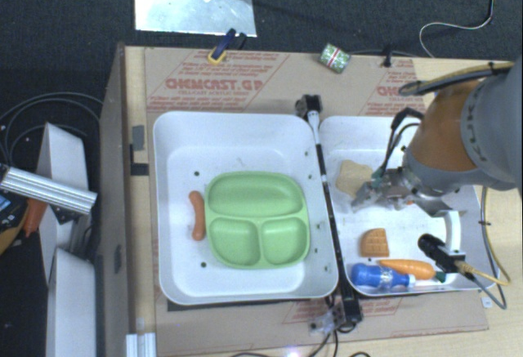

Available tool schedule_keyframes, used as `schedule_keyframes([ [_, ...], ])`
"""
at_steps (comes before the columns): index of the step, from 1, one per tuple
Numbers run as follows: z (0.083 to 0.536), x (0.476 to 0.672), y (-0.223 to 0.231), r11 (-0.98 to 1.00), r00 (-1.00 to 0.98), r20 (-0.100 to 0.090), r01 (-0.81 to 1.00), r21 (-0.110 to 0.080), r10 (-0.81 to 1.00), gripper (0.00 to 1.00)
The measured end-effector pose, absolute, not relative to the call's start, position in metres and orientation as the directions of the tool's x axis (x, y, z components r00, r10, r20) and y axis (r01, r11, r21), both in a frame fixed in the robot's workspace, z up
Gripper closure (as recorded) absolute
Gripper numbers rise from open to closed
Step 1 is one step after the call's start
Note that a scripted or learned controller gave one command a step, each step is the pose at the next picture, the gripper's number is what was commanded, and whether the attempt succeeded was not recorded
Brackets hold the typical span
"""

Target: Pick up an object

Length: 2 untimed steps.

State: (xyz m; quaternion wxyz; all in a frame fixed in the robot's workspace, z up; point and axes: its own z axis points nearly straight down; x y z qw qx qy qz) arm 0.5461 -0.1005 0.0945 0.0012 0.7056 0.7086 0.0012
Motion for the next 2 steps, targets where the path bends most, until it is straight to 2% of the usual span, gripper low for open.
schedule_keyframes([
  [1, 0.092, 0.486, -0.088, 0.001, -0.001, 0.000, 1.000, 0.000, 1.000, 0.00],
  [2, 0.102, 0.488, -0.088, 0.002, -0.002, 0.001, 1.000, 0.003, 1.000, 1.00],
])
